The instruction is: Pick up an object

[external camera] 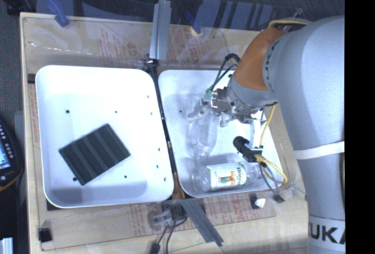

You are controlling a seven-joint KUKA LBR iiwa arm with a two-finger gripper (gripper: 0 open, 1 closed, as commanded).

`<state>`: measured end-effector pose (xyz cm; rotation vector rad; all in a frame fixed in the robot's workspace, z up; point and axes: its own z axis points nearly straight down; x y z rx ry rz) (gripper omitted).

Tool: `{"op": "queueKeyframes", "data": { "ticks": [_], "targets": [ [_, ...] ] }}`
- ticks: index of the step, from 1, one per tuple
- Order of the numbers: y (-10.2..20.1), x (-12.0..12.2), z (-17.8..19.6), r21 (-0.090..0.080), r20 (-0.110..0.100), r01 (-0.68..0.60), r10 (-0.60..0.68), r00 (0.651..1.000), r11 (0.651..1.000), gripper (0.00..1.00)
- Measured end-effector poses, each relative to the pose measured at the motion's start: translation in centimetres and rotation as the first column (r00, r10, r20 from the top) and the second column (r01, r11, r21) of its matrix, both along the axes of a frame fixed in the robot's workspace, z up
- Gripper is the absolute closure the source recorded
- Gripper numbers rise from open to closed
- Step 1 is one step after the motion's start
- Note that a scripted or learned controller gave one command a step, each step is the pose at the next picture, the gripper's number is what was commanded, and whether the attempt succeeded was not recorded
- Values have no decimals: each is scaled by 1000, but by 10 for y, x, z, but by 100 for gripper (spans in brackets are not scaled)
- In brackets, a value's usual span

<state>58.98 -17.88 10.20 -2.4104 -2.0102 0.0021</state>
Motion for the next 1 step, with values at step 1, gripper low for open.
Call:
{"op": "queueKeyframes", "data": {
  "ticks": [1],
  "targets": [
    [-19,-25,49,-1,2,-198,198,980,980,0]
  ]
}}
